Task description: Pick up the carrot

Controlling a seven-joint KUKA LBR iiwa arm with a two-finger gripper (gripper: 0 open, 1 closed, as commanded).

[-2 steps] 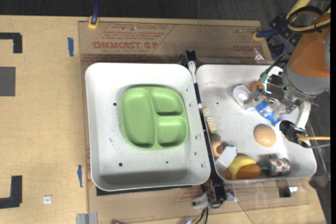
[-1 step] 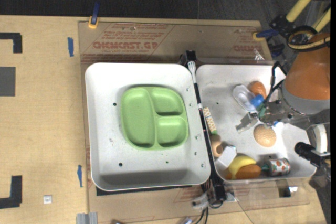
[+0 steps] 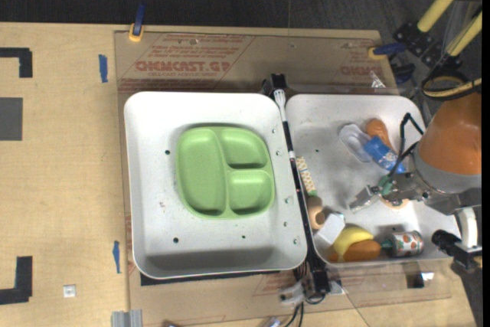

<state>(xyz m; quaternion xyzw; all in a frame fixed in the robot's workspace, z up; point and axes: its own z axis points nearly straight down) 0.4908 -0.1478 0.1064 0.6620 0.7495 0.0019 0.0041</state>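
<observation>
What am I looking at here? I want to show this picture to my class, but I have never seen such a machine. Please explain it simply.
This is one camera fixed above a workbench, looking down at a slant. On the bench sit two shallow white bins side by side. The left bin holds a green divided plate. The right bin holds small items: a clear plastic bottle with a blue label, an orange thing behind it that may be the carrot, a yellow and orange toy fruit, and a small can. The grey and orange shape at the right is a robot arm. Its gripper, a two-finger claw, hangs low over the right bin. Nothing can be seen between its fingers, so it holds nothing yet.
</observation>
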